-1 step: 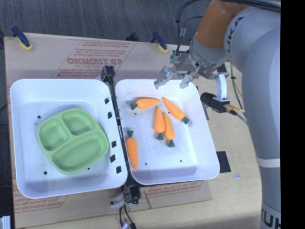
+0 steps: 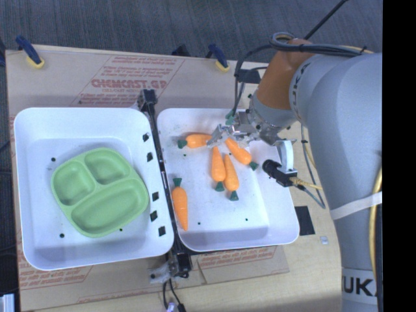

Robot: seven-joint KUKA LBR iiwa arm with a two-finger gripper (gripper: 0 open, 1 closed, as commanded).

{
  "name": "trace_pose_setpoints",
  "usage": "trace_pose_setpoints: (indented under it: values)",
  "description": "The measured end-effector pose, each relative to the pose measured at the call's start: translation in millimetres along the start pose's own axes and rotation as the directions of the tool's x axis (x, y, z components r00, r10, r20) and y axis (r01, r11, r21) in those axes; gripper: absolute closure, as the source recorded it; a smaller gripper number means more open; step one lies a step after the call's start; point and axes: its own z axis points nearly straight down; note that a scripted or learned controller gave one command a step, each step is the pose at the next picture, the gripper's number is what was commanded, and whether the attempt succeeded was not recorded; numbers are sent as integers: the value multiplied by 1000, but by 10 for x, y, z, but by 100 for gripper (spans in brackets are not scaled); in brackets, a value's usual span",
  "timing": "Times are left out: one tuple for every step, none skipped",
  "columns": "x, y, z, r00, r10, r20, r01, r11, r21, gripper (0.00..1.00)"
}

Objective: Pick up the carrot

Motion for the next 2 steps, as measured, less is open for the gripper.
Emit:
trace_pose_setpoints:
  values:
    - [-135,-267,140,1000,-5,-7,5,1000,0,0]
    - [-151,-274,47,1000,-7,-4,7,1000,5,100]
